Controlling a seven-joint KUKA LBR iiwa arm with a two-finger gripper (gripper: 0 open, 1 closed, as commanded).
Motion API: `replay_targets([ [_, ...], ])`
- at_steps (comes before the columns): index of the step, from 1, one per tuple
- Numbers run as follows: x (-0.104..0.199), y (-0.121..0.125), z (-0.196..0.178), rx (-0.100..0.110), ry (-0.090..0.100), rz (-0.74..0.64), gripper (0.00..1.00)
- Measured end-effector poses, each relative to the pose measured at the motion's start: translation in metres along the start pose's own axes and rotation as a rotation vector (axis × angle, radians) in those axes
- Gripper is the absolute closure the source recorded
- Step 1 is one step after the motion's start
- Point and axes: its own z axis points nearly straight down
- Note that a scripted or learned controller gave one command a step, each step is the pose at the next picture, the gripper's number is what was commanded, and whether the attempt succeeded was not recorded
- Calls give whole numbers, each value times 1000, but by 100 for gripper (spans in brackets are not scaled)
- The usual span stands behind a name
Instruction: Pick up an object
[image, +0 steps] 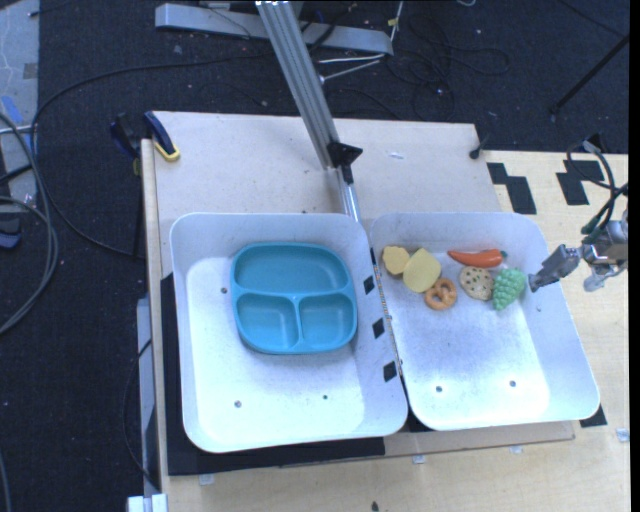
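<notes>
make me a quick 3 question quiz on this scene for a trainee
1. True or false: the blue tray lies in the left bin.
2. Which item lies nearest the gripper? A) pretzel B) green grapes C) yellow piece
3. Fill in: the toy foods are clustered near the ____ edge of the right bin.

Key
1. True. The tray, with three compartments, sits in the left bin.
2. B. The grapes lie just left of the gripper, at the bin's right rim.
3. Far (top). The orange carrot, cracker and the rest lie along it.
</notes>
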Motion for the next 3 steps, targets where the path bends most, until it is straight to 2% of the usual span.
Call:
replay_targets([
  [1,1,-3,43,4,2,2,0],
  [3,8,10,145,4,2,0,0],
])
